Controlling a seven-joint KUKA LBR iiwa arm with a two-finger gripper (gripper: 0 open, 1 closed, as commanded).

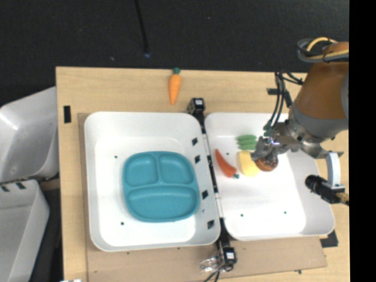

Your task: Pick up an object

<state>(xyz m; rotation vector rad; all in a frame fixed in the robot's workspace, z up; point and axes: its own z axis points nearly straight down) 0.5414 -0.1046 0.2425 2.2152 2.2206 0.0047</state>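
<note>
Item: right-hand white bin (294, 219), its near wall and bare floor lying closest to the camera, just below the pincer. Item: pincer (265, 155), grey, on the arm (320, 98) with the orange band, which enters from the right; it hangs low over the upper middle of this bin, directly above a cluster of small toys. State of the pincer: cannot tell, released or clenched, since the tips are blurred against the objects beneath. Item: brown round piece (268, 165), directly under the tips, contact unclear. Item: yellow object (248, 164), just left of the pincer, touching the brown piece. Item: green object (247, 140), up and left of the pincer, near the yellow one. Item: red pepper-like toy (224, 164), further left, close to the bin's left wall. Item: left-hand white bin (100, 216), well left of the pincer, containing a blue divided plate (160, 185) lying flat. Item: toy carrot (174, 86), on the wooden bench (76, 87) beyond both bins, well up and left of the pincer.
</note>
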